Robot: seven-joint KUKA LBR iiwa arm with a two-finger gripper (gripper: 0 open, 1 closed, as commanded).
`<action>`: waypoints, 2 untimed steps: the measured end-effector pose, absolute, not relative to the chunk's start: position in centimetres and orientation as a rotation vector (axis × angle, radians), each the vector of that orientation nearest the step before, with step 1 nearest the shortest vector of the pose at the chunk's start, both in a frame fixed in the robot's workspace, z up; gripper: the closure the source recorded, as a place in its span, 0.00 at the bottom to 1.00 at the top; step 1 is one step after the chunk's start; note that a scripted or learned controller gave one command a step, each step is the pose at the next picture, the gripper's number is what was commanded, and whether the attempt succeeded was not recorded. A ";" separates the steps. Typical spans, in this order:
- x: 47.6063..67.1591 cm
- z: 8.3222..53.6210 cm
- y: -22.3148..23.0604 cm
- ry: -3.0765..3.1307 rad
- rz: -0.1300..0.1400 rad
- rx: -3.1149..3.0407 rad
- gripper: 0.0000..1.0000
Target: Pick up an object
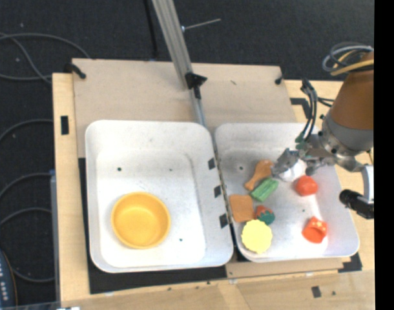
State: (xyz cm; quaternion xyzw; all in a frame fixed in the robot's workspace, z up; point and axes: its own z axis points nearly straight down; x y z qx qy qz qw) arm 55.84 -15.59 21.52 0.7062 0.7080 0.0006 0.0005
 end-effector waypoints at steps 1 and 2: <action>55.8 21.5 -15.6 2.223 0.003 2.219 0.00; 56.4 17.1 -15.9 2.221 -0.005 2.224 0.00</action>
